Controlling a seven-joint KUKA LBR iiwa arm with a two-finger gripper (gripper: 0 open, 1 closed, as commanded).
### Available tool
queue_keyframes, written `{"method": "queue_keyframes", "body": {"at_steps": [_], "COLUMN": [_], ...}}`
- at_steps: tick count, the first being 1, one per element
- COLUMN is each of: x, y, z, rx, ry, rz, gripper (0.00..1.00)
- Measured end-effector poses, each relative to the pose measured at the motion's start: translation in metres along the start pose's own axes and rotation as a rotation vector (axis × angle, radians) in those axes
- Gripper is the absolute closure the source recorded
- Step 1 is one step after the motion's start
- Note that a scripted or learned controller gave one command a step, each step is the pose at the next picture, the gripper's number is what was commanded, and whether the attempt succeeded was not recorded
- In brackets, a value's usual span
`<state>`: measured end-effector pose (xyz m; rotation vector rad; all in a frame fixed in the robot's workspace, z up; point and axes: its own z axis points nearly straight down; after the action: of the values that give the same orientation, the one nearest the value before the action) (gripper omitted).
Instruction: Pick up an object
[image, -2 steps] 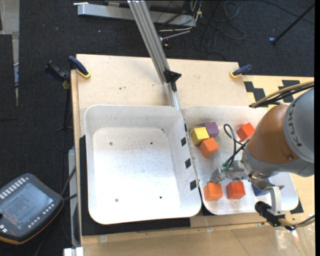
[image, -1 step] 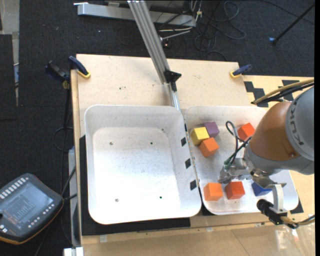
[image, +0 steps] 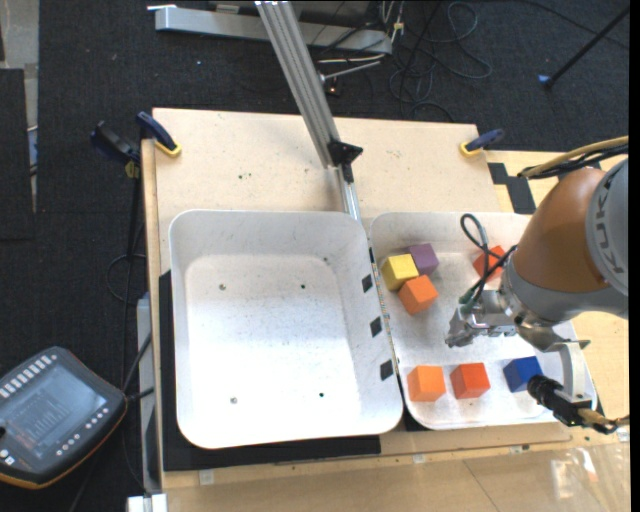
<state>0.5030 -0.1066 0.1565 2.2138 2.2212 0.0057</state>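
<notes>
The right bin (image: 400, 330) holds several small blocks. A yellow block (image: 400, 268), a purple block (image: 424, 257) and an orange block (image: 419, 292) cluster near its back left. Along the front sit another orange block (image: 427, 382), a red-orange block (image: 470, 379) and a blue block (image: 520, 373). A red block (image: 487, 262) lies at the back right, partly hidden by the arm. My gripper (image: 462, 331) hangs over the middle of the right bin, above bare floor between the two groups. Nothing shows between its fingers.
The left bin (image: 270, 320) stands beside the right one on the bench. A metal pole (image: 305, 85) slants in from the top to the bins' shared back edge. Clamps (image: 160, 135) sit at the bench's back corners. A teach pendant (image: 50, 415) lies at the lower left.
</notes>
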Motion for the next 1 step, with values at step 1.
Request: {"method": "queue_keyframes", "body": {"at_steps": [1], "x": [0.0072], "y": [0.0027], "z": [-0.0452], "rx": [0.0], "ry": [0.0], "rz": [0.0], "gripper": [1.0]}}
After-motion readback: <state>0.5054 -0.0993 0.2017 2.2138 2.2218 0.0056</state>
